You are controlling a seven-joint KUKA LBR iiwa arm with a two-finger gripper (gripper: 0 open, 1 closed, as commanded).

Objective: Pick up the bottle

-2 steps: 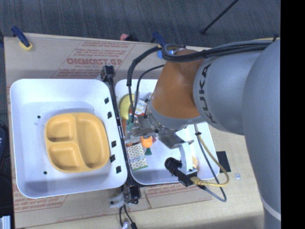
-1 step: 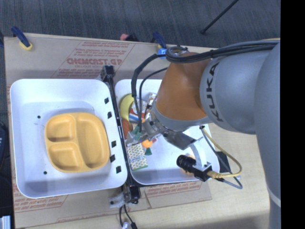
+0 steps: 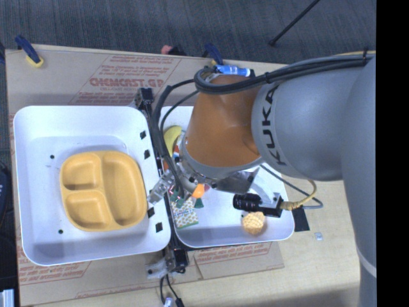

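Observation:
My gripper (image 3: 167,187) hangs low over the left edge of the right bin (image 3: 220,238), close to the divider between the two bins. The arm's wide orange band and grey wrist cover most of that bin. Just below the gripper lies a small item with a green-and-white patterned face (image 3: 184,215), which may be the bottle; its shape is partly hidden. A small orange piece (image 3: 198,189) shows beside the gripper, under the wrist. I cannot tell whether anything is held.
The left bin (image 3: 38,126) holds a yellow divided tray (image 3: 102,189). In the right bin a yellow rounded object (image 3: 171,136) peeks out by the divider, and a bumpy yellow ball (image 3: 254,222) lies near the front wall. Black cables run over the divider.

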